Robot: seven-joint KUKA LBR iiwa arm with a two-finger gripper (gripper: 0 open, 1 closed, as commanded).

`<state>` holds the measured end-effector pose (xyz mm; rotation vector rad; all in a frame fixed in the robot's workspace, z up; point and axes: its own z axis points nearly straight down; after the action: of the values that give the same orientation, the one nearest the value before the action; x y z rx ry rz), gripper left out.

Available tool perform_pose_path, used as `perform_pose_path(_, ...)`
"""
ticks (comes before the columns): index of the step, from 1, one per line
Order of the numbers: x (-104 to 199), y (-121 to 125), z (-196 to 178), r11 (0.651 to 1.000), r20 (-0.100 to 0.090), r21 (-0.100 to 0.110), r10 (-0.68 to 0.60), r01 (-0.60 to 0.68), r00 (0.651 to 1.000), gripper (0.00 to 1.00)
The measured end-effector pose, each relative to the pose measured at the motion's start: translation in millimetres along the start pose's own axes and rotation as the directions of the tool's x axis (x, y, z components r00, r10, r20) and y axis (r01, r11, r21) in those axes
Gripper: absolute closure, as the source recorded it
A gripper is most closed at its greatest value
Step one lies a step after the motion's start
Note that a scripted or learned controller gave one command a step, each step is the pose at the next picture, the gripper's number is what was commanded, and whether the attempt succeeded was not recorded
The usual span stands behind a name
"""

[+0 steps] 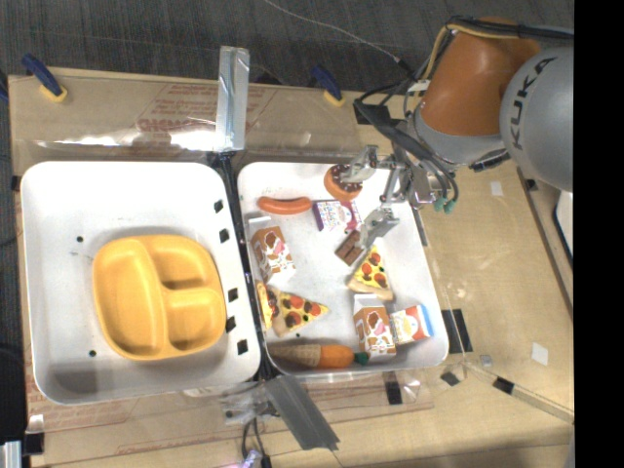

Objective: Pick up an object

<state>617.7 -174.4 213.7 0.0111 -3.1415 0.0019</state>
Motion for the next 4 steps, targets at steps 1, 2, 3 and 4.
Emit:
perform_pose_path(1, 65.5, -12.3, 111.5, 0.994, 0.005, 0.0, 0.108, -0.108, 0.994, 0.0)
perform_pose_path(2, 124.7, -2.2, 116.3, 0.963, 0.022, -0.001, 0.268, -0.268, 0.963, 0.0)
perform_pose_path(3, 106.5, 38.8, 121.4, 0.903, 0.001, -0.003, 0.43, -0.43, 0.903, 0.0)
perform_pose_path(4, 91.2, 36.4, 121.2, 0.406, -0.001, -0.002, 0.914, -0.914, 0.406, 0.0)
